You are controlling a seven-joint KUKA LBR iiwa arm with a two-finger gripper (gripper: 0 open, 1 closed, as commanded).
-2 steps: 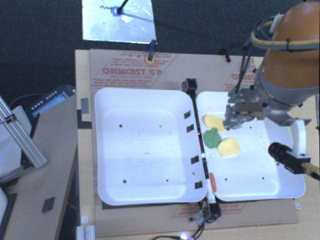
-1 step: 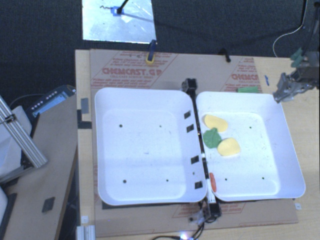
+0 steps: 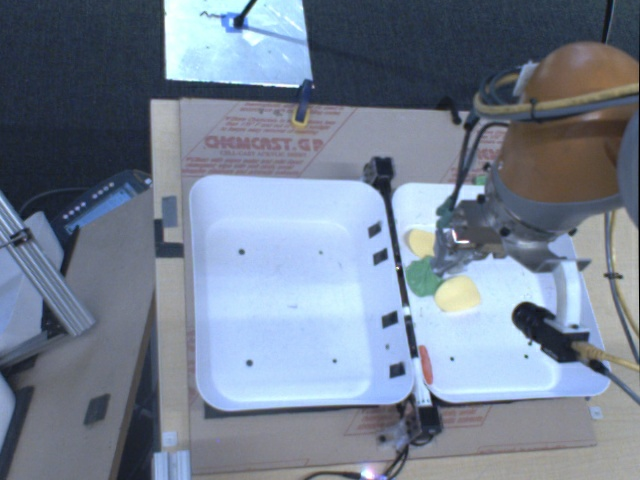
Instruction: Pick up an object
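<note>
The arm [image 3: 565, 138], its big smooth orange dome over a grey wrist, leans over the right bin [image 3: 500, 373], presumably to reach the toys. Its gripper [image 3: 455, 253] hangs over a crumpled green lump [image 3: 424, 278] between two rounded yellow pieces [image 3: 457, 294]; whether the jaws are spread, I cannot tell.

1. Dark carpet-like floor [image 3: 80, 68] around the bench.
2. Brown cardboard sheet [image 3: 270, 138] with red print under the bins.
3. Shiny metal plate [image 3: 240, 28] on the floor at top, glare on it.
4. Tan board [image 3: 80, 318] at left, aluminium rail [image 3: 40, 278] lying across it.
5. Blue-grey device [image 3: 105, 196] at left edge.
</note>
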